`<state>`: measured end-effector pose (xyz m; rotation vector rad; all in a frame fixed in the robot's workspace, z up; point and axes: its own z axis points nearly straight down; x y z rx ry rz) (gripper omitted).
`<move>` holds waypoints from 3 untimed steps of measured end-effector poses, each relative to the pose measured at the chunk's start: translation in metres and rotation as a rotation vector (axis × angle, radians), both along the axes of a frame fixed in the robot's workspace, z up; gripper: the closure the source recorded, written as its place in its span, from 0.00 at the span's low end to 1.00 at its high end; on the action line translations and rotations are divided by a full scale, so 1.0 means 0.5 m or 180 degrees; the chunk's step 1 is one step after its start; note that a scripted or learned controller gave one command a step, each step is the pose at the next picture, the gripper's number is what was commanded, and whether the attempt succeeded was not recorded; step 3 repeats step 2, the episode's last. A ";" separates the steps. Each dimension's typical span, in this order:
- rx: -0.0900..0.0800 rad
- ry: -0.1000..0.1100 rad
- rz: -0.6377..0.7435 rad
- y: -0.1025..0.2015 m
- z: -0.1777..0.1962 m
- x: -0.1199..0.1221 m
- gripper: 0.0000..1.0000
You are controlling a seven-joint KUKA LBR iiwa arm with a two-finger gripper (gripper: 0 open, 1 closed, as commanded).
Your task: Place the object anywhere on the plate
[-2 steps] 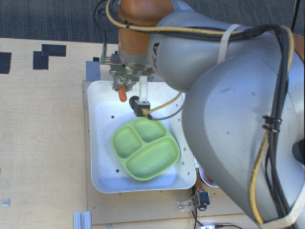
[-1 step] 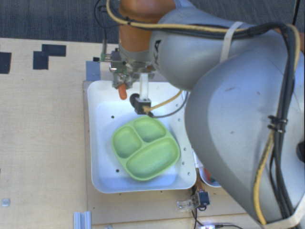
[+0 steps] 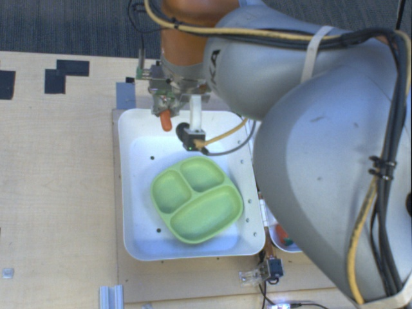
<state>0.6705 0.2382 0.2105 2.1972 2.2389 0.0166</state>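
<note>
Since the small orange object sits just under my hand at the white bin's far-left corner, beyond the green plate, I judge it poised for carrying, though I cannot tell the hand's opening or grip.

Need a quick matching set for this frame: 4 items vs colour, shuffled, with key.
Items
1. plate
2. bin
3. band above the wrist
4. arm

Colours
A. white
B. grey
C. green
D. orange

Pairs: 1-C, 2-A, 3-D, 4-B

The three-compartment plate lies in the bin; the arm comes in from the view's right, and its orange band sits over the bin's far edge.
</note>
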 end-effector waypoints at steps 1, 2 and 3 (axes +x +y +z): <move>0.0003 -0.0011 0.0014 0.002 0.023 0.001 1.00; -0.0006 0.0021 -0.0041 -0.036 0.199 -0.177 1.00; -0.0006 0.0021 -0.0041 -0.036 0.199 -0.177 1.00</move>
